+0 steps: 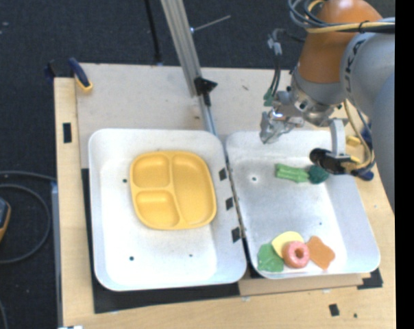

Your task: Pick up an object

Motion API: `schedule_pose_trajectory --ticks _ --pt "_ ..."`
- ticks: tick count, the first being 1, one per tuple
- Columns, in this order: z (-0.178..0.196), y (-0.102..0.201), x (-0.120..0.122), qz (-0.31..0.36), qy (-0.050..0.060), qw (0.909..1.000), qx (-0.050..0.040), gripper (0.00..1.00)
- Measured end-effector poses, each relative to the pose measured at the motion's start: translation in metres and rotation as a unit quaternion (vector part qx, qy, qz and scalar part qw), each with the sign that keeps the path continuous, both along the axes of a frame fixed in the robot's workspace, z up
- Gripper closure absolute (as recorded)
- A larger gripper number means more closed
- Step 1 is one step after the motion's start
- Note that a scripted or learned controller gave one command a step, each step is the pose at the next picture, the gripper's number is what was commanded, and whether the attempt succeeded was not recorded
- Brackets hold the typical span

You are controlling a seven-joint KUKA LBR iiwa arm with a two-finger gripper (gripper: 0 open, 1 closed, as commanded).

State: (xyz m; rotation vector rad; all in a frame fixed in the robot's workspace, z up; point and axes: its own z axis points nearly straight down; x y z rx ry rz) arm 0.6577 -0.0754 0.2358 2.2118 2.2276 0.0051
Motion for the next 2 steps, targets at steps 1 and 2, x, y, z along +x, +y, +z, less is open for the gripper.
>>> schedule_pose_trajectory --ticks 1,2 --pt "0.011 0.049 0.003 0.000 0.001 1.0000 0.0002 1.00" --pt "0.018 0.106 -0.004 0.000 0.001 1.0000 0.0005 1.00"
